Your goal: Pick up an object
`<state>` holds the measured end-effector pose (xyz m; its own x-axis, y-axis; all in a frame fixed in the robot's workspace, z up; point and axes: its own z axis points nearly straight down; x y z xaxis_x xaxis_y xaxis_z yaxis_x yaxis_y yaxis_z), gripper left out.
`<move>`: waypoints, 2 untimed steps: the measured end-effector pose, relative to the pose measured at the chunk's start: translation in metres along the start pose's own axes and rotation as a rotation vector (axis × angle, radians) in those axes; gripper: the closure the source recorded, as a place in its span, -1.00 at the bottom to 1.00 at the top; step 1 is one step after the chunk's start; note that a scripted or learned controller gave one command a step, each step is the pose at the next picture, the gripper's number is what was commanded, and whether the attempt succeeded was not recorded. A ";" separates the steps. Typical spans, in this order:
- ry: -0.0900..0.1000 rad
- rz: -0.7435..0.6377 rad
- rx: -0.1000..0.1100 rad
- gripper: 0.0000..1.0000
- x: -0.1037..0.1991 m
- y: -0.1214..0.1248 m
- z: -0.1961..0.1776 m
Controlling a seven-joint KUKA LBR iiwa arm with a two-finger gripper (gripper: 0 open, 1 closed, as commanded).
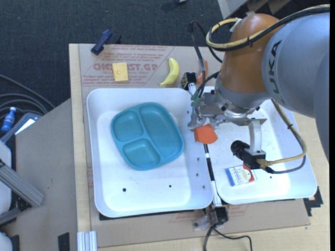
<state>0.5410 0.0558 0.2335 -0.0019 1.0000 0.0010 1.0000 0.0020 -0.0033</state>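
My gripper (pixel 205 121) hangs over the seam between the two bins, under the grey arm and its orange band. A small orange object (pixel 205 135) sits between the fingertips and pokes out below them, above the bin rims; the gripper is shut on it. A blue divided plate (pixel 146 135) lies in the left bin (pixel 104 182), just left of the gripper. A small blue, white and red packet (pixel 241 175) lies in the right bin (pixel 293 187), below the gripper.
A yellow banana (pixel 170 72) and a yellow square tag (pixel 120 73) lie on the cardboard behind the bins, and a blue clip (pixel 101 42) sits at its back edge. A black cable fitting (pixel 245 153) hangs from the arm over the right bin.
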 end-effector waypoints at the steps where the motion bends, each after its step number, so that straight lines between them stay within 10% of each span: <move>1: -0.002 0.003 -0.005 1.00 -0.094 0.048 -0.053; 2: 0.000 0.000 0.000 1.00 -0.052 0.048 -0.019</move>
<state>0.5888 0.0035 0.2526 -0.0015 1.0000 0.0009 1.0000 0.0015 -0.0033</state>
